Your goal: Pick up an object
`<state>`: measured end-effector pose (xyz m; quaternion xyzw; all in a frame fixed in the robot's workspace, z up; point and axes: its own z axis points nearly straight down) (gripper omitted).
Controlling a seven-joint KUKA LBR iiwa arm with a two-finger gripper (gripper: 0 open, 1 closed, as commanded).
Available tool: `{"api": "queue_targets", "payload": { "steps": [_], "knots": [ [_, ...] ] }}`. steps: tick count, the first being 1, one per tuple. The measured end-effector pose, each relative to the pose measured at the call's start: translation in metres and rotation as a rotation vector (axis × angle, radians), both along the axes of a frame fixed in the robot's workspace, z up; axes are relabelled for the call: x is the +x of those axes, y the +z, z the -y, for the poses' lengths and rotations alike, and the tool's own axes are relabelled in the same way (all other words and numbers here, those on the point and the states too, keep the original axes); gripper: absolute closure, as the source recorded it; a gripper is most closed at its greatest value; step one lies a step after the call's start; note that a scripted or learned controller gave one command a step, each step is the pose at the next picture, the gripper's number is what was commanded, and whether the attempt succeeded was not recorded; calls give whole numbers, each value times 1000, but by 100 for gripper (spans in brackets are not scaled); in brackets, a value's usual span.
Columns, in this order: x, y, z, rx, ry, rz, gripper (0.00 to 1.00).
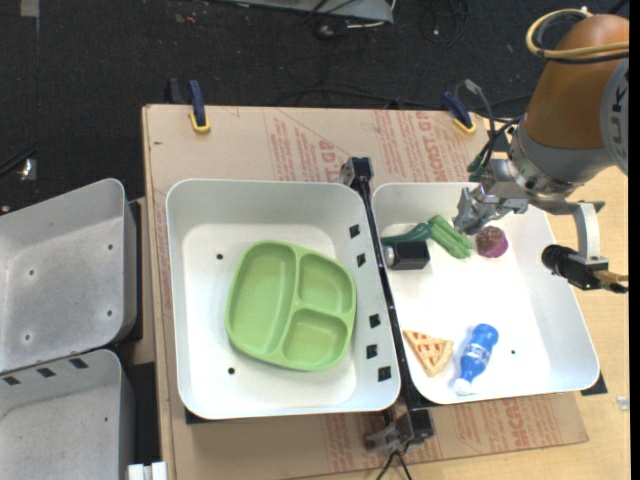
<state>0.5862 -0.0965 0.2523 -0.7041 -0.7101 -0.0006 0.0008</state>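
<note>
Below, I see the hand (479,211) poised over the right bin (560,358); I cannot tell its state. A green object (447,236) lies just under it, a purple object (491,241) beside.

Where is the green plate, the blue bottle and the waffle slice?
green plate (292,306): camera view, on the divider ridge between its compartments.
blue bottle (477,351): camera view, on the middle of its body.
waffle slice (428,352): camera view, on the middle of its gridded top.
</note>
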Motion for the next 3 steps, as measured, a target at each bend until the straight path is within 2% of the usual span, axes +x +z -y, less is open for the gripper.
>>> {"api": "queue_targets", "payload": {
  "steps": [1,2,3],
  "knots": [
    [3,-12,-62,0,0,0,100],
    [4,-8,-109,-1,-1,0,100],
    [18,-6,-161,-1,0,2,100]
  ]
}}
